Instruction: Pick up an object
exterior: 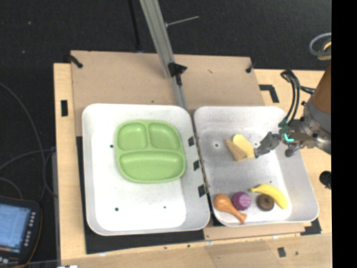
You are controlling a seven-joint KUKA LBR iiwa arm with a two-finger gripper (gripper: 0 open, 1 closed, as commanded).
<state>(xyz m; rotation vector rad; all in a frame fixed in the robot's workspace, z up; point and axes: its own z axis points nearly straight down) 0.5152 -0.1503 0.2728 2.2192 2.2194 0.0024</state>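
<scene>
Far left, bottom corner: a handheld screen device with a lit blue display, off the bench.

Left bin: holds one green divided plate, three compartments, lying flat toward the bin's upper middle. Nothing on the plate.

Between the bins, a grey metal pole slants up from the bench toward the top of the frame.

Right bin: a yellow wedge-shaped block (cheese-like, pale on its top face) sits near the middle. Along the bin's near edge, in a row: an orange pear-shaped piece, a purple round object touching it, a dark brown round item, and a banana curved around the brown item's far side.

Gripper: reaches in from the right at bin level, dark fingertip just beside the wedge's right edge. Whether it touches the wedge, and whether the fingers are apart or together, cannot be told from this angle. Nothing seen between them.
</scene>
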